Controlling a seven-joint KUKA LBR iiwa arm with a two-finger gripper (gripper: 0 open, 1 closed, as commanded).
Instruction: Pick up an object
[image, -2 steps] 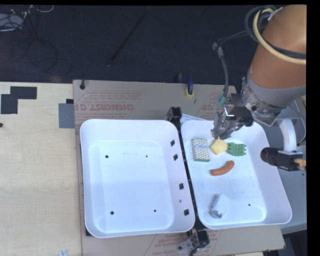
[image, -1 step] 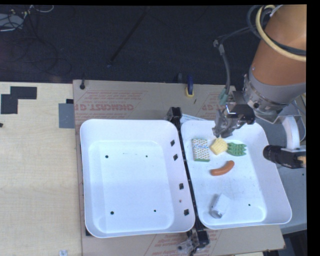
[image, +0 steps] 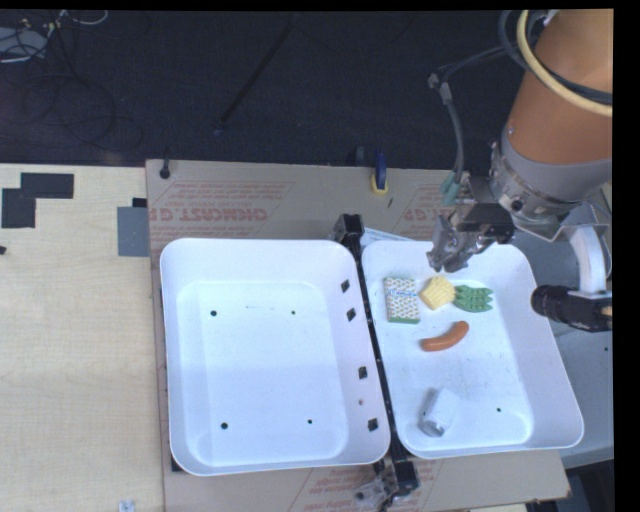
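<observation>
Wooden bench top (image: 70, 330) carrying a brown cardboard sheet (image: 260, 200) printed with mirrored red lettering; both bins sit on the sheet.

Grey KUKA arm with orange band (image: 560, 90) comes in from upper right, wrist angled down-left over the far edge of the right bin.

Left shallow white plastic bin (image: 180, 300): small dark holes in its floor. Right shallow white plastic bin (image: 540, 400): holds all the loose items. The two bins touch along a dark clipped seam in the middle.

Two-finger dark gripper (image: 447, 262) hangs over the far part of the right bin, tips just above and up-right of the yellow piece, near it; contact cannot be told. How wide the gripper stands cannot be told from this angle, and nothing is seen gripped in it.

Items in right bin, bigger to smaller:
- white block with green-blue checker pattern (image: 402, 299), lying flat near the seam, just left of the yellow piece, about touching it.
- green ridged toy vegetable (image: 474, 297), just right of the yellow piece, touching it.
- orange-red sausage-shaped toy (image: 445, 337), lying at a slant, near and below the cluster of three, apart from them.
- yellow textured wedge-like toy (image: 437, 292), between checker block and green piece.
- grey small metallic-looking cylinder piece (image: 433, 415), near the front of the bin, well apart from the rest.
</observation>
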